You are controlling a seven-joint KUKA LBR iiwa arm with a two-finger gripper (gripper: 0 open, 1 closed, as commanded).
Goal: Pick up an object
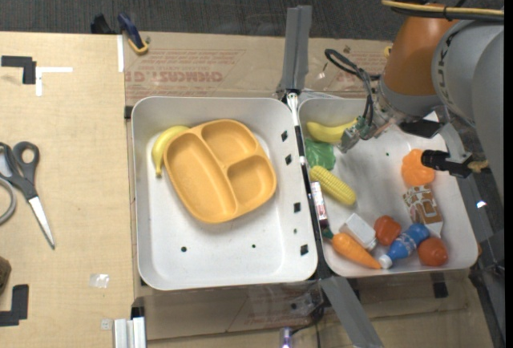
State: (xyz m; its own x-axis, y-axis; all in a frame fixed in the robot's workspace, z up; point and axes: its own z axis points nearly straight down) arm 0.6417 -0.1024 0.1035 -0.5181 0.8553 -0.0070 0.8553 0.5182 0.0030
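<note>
Here, two bananas are showing: one (165,144) is lying beside the single yellow divided plate (220,170) in the left bin (216,266), the other (327,131) in the right bin (385,270), where the gripper (353,135) is hovering close beside it, grip state hidden. One corn cob (332,184) and one carrot (355,251) are lying nearby.

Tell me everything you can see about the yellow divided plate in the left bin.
The yellow divided plate is a rounded, glossy tray that looks like plastic, orange-yellow all over, with raised ridges splitting it into three compartments: one large one on the camera's left and two smaller ones on the right. All three hold nothing. It lies flat, right side up, turned at a slant, in the upper middle of the left bin. A yellow banana curves along its upper left rim, seemingly touching it.
</note>
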